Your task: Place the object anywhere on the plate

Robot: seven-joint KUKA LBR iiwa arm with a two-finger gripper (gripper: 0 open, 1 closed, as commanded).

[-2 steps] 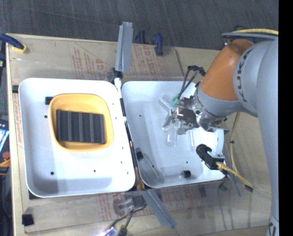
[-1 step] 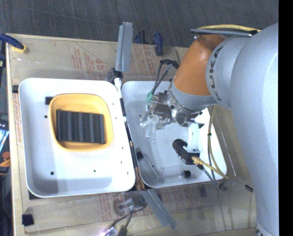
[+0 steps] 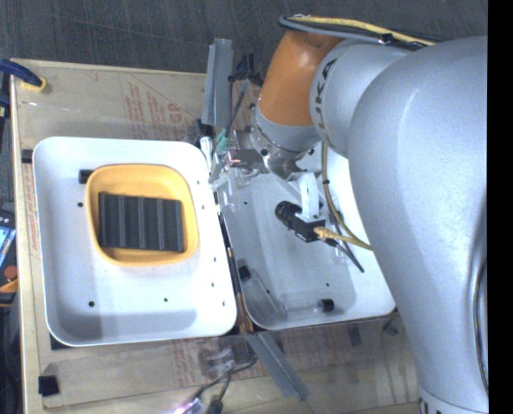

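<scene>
The gripper [image 3: 228,164] sits low at the top left corner of the right bin [image 3: 278,310], just beside the wall it shares with the left bin [image 3: 75,317]. It's too cluttered there for you to tell if it is open or closed, and you can't see anything in its grasp. The likely object is the dark ridged block [image 3: 142,222], which lies flat in the middle of the yellow plate [image 3: 109,179] in the left bin, well apart from the gripper. So the placing looks done, and the risks come from whatever moves next. Any sideways travel at this height could catch the shared wall and jolt the left bin, which could slide the block toward the plate's rim. A black fitting [image 3: 295,220] with loose cables hangs under the wrist over the right bin and could snag on a swing. The big arm [image 3: 394,145] hides much of that bin, so check there too.
</scene>
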